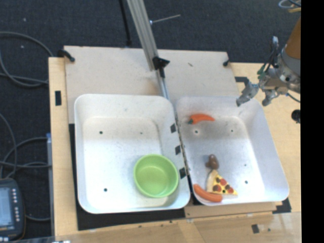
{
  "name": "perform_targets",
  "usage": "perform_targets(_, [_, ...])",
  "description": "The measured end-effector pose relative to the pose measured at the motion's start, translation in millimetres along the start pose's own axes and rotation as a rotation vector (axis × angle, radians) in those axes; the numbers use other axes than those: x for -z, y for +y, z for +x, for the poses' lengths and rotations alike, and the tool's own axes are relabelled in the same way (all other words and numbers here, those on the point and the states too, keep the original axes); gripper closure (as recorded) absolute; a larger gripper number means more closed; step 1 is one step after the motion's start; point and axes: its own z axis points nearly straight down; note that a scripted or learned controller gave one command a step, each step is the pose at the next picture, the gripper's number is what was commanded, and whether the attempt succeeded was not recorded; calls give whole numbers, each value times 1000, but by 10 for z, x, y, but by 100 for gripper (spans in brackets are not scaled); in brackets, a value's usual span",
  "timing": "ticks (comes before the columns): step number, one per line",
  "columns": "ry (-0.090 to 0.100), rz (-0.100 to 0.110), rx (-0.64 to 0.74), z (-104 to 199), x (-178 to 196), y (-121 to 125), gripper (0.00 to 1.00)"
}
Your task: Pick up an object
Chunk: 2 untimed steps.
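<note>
The right bin (pixel 263 151) holds an orange carrot-like piece (pixel 201 118) near its far left corner. A small brown lump (pixel 212 161) lies in its middle front. Just below that sit a toy pizza slice (pixel 220 184) and an orange-red sausage (pixel 207 193) at the front rim. A lime green bowl (pixel 156 175) stands upright at the front right of the left bin (pixel 101 151). My gripper (pixel 254 97) hangs over the far right corner of the right bin, high above the floor. Its fingers (pixel 243 97) are spread open with nothing between them.
A slanted aluminium post (pixel 144 29) rises from the bench behind the seam between the bins. Black clips (pixel 177 148) sit along that seam. Cables lie on the dark floor at left, and a handheld pendant (pixel 10 206) rests at the bottom left.
</note>
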Motion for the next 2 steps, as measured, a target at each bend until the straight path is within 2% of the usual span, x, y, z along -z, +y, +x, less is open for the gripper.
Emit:
perform_targets(1, [0,0,-5,-42,-431,33,0])
perform_targets(2, [1,2,-6,9,-980,-58,0])
